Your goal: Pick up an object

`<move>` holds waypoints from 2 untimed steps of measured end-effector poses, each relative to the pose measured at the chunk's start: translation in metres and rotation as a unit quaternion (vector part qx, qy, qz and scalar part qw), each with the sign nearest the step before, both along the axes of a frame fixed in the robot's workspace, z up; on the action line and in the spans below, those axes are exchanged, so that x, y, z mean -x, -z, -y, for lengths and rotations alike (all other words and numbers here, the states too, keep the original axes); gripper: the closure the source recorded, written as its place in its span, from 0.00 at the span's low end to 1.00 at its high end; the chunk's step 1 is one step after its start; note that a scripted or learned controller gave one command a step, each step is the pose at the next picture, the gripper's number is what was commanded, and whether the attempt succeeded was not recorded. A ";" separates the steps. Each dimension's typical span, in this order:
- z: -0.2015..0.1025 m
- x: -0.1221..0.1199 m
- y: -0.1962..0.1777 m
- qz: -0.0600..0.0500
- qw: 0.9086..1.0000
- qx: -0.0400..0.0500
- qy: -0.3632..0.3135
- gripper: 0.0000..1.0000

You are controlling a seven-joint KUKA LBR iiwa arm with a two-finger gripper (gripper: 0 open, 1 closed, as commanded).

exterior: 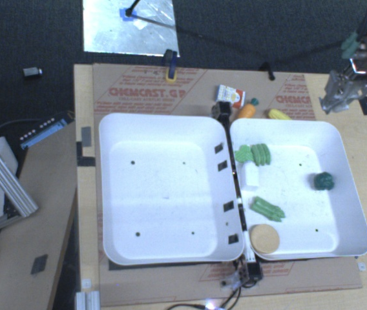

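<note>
— Where is the gripper [338,95]?
— Above the right bin's [348,173] far right corner; finger state can't be told.
— Best target?
— The green ball [324,181] near the right edge; it should descend straight.

Right bin [338,141]: green toys at 10 o'clock [253,154] and 7 [267,208], tan disc [264,237] at 7, dark green ball [324,181] at 3. Gripper [338,99] beyond rim, 1 o'clock.

- The end effector [336,99] is pale grey metal, blocky and angular in build.
- Above it: a dull teal-green piece and dark cables.
</note>
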State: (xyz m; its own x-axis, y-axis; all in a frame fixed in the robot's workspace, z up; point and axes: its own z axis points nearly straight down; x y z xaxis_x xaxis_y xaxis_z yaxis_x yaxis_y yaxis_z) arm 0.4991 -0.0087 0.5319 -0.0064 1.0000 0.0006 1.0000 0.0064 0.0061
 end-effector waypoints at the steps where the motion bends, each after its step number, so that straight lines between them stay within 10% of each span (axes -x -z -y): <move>1: -0.010 0.013 -0.004 -0.001 1.000 0.000 0.001 1.00; 2: 0.058 0.013 -0.004 -0.001 1.000 0.001 0.006 1.00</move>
State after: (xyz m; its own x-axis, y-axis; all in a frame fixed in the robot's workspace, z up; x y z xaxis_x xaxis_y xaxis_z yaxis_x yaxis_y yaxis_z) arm 0.4861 -0.0670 0.5354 0.0050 1.0000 -0.0020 1.0000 -0.0050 0.0042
